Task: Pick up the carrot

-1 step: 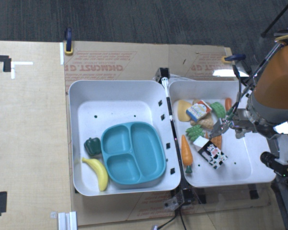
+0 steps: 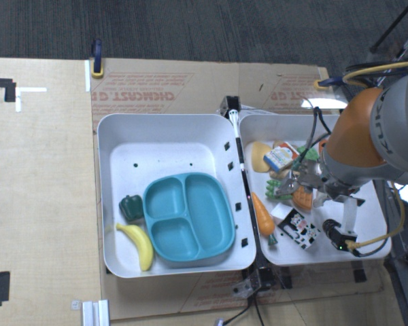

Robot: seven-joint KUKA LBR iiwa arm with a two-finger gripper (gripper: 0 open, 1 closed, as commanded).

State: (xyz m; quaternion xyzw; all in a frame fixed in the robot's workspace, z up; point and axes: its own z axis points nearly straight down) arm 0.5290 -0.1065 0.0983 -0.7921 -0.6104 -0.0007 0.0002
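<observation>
Camera view: arm (image 2: 374,134) comes in from the right and covers much of the right bin (image 2: 375,248). Left bin (image 2: 109,182) holds a teal divided tray (image 2: 189,216), a banana (image 2: 140,245) and a dark green pepper (image 2: 130,208) beside it. Right bin is cluttered: yellow item (image 2: 260,156), small carton (image 2: 280,157), black-and-white box (image 2: 299,231). Carrot (image 2: 262,213) lies at that bin's left wall, near the gripper (image 2: 294,186). Pincer state: cannot tell.

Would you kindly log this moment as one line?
carrot: right bin, near left wall | gripper: above bin clutter | carrot not held
</observation>
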